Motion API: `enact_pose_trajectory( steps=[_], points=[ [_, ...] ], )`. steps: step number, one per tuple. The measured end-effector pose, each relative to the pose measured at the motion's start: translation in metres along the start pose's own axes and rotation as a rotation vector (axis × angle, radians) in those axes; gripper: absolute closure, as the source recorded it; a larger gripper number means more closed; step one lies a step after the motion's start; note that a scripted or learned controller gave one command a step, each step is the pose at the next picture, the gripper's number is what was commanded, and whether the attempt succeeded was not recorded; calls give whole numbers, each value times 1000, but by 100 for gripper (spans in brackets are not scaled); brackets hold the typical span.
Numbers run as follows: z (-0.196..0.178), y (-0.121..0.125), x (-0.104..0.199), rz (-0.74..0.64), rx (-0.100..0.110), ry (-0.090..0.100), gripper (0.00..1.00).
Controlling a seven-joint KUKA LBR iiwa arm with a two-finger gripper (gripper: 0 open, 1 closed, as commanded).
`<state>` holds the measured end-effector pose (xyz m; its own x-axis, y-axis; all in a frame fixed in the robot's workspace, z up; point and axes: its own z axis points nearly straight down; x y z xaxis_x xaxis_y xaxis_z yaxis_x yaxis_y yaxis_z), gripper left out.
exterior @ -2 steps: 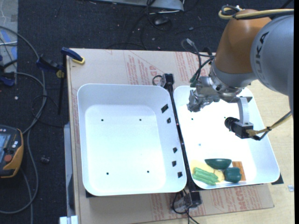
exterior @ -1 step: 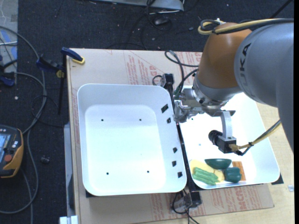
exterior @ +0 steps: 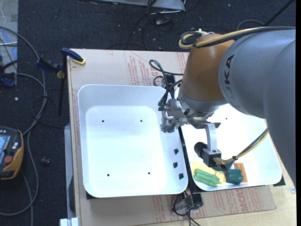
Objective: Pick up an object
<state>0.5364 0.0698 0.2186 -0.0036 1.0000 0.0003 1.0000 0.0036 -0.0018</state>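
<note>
gripper low at bins' divide, open or closed: can't tell | right bin near edge: ribbed green piece beside teal lump, yellow piece adjoining

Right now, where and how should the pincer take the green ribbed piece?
Probably across its middle, coming straight down. The green ribbed piece lies flat and elongated in the right bin; the teal object crowds its right end, so avoid the ends.

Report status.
Gripper at left bin's inner wall. Green object and teal object lie at right bin's near edge, untouched. Arm overhangs that bin.
</note>
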Motion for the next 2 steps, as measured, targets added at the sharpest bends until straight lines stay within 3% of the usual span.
enact_pose_trajectory(
  steps=[1, 2],
  points=[
    [-19, -9, 28, 1, -2, 0, 100],
    [-18, -9, 27, 3, -1, 0, 0]
  ],
)
